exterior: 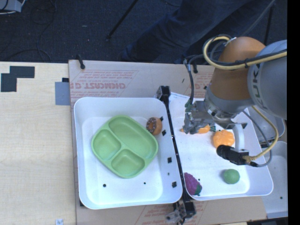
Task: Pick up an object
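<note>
My gripper [191, 126] is low over the upper left part of the right bin [211, 189], close to the divider between the bins. A small orange piece [203, 130] lies right beside it, touching or nearly touching; I cannot tell whether it is gripped. An orange fruit [223, 138] sits just to the right of that. Near the bin's front are a green ball [230, 176] and a purple bunch of grapes [192, 183].
The left bin [89, 182] holds a green divided plate [124, 146] and a brown doughnut [153, 125] against its right wall. The arm's wrist and cables [234, 154] hang over the right bin's middle. A cardboard sheet [108, 81] lies under both bins.
</note>
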You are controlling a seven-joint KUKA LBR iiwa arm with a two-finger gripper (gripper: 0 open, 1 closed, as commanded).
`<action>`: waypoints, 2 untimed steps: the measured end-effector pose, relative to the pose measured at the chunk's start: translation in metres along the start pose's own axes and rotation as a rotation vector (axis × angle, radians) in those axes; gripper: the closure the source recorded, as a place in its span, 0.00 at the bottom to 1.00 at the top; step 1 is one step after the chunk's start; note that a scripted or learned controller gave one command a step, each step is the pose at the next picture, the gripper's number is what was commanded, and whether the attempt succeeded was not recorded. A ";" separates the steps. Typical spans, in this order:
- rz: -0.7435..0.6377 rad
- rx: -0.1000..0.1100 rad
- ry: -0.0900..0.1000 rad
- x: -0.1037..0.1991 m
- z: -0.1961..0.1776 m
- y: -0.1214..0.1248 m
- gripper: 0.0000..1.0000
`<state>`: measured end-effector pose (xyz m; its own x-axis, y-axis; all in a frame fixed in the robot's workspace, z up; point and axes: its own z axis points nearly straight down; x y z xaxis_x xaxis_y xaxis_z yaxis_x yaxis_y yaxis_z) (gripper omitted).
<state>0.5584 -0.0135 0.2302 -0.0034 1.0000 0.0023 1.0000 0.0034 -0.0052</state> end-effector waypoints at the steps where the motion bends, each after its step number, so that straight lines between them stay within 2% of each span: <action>1: 0.000 0.001 -0.001 0.045 0.010 -0.014 1.00; 2: 0.000 0.001 -0.001 0.088 0.017 -0.029 1.00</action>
